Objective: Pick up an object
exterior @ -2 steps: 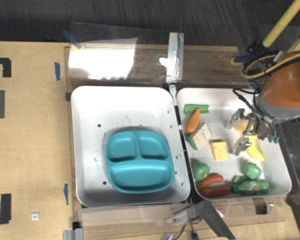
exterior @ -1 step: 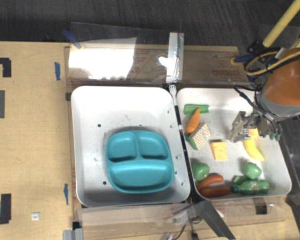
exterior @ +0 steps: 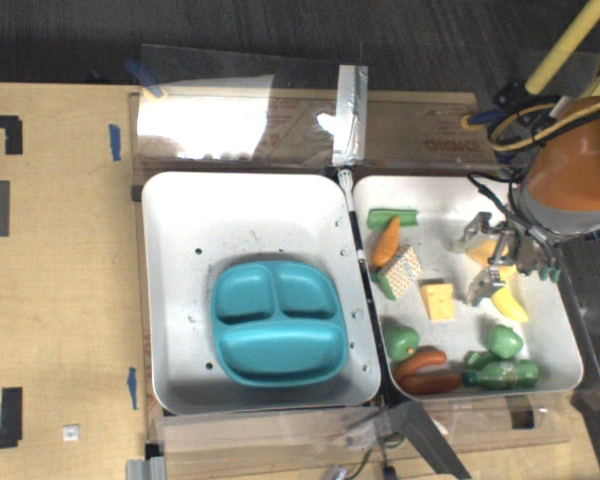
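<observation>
Arm (exterior: 572, 168) reaching from right, gripper (exterior: 488, 258) low over right bin (exterior: 570, 338)

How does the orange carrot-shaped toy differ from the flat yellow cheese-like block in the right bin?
The orange carrot-shaped toy is long and tapered; the flat yellow cheese-like block is squarish. The carrot lies at a slant near the bin's left wall, just under a green bar-shaped piece; the block lies nearer the bin's middle, apart from its neighbours. Both lie in the right white bin, free of the gripper.

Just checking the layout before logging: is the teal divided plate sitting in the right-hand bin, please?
No, the teal divided plate lies in the left bin; the right bin holds the toy foods.
</observation>
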`<state>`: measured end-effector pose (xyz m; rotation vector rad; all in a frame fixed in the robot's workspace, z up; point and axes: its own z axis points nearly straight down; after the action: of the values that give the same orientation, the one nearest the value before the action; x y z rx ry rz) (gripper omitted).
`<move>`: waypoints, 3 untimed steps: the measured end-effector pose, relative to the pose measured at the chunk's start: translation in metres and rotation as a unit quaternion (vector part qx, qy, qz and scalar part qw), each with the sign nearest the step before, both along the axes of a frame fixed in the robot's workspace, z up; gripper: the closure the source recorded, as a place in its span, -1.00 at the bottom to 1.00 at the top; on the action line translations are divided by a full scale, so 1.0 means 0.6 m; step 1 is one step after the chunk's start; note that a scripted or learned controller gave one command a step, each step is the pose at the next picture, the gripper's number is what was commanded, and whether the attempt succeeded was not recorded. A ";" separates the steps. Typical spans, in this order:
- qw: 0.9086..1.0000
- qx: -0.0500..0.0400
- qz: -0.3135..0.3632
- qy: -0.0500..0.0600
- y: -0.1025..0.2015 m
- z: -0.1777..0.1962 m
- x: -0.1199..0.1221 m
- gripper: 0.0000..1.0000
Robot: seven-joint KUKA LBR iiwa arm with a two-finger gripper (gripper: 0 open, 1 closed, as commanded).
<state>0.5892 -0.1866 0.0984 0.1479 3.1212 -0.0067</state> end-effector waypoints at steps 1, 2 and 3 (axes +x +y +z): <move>1.000 0.003 -0.022 0.004 -0.029 -0.017 -0.021 -1.00; 1.000 0.001 -0.004 0.004 -0.036 -0.018 -0.001 -1.00; 1.000 0.002 -0.023 0.003 -0.025 -0.017 -0.009 -1.00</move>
<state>0.5838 -0.2013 0.0881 0.2198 3.1237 -0.0020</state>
